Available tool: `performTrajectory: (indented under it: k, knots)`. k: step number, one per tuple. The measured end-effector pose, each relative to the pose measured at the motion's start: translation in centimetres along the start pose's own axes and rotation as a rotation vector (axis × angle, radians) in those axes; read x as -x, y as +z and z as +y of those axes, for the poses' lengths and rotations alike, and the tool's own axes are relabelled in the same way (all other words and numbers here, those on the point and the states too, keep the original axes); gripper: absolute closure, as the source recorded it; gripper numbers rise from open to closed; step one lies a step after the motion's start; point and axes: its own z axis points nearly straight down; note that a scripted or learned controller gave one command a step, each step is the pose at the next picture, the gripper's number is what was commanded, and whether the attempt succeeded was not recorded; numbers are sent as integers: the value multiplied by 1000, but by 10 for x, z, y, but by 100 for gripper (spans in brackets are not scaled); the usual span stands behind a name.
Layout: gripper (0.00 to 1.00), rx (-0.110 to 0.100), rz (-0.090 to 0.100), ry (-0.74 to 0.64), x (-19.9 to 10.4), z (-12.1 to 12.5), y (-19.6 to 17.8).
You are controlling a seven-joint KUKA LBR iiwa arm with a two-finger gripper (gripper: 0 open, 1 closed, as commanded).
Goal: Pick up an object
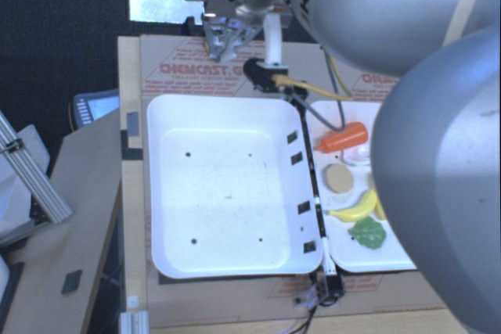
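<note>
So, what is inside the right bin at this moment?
The right bin holds an orange carrot, a round tan piece, a yellow banana and a green toy. The grey arm covers the bin's right part, so anything there is hidden.

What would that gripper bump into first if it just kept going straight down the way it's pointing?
Probably the brown cardboard sheet behind the left white bin. The gripper hangs above that strip, though depth is hard to judge.
</note>
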Motion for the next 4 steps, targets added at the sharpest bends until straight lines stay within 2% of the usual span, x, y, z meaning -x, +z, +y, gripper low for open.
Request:
performTrajectory:
  k: [1, 2, 3, 4]
  knots:
    - [0, -1, 0, -1, 0, 0, 1]
    - [0, -18, -5, 9, -6, -34, 187]
    - [0, -11, -2, 11, 10, -106, 185]
    - [0, 12, 5, 6, -8, -62, 60]
